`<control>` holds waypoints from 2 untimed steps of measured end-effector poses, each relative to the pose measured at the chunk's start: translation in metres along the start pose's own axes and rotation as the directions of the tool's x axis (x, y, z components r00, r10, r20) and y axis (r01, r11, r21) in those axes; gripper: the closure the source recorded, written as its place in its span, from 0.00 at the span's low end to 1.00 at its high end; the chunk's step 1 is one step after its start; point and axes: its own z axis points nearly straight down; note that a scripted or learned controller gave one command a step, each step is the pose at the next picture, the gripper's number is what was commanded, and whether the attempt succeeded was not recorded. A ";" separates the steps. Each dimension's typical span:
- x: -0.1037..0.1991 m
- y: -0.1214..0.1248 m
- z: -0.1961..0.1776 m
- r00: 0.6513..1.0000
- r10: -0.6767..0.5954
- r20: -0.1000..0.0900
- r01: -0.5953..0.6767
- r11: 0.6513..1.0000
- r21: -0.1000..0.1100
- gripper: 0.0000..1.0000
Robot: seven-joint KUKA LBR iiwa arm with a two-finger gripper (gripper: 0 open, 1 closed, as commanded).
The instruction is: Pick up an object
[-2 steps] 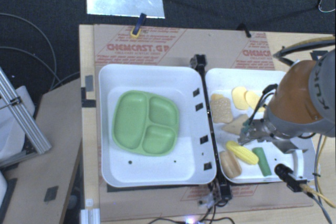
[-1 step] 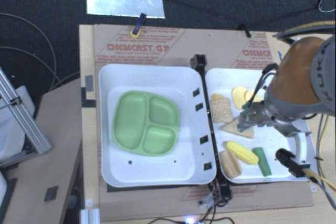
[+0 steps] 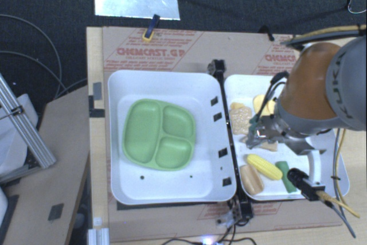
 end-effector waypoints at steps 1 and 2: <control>0.017 0.021 -0.029 1.000 0.002 0.002 -0.002 1.000 -0.002 1.00; 0.056 0.001 -0.037 1.000 0.001 0.000 -0.001 1.000 0.001 1.00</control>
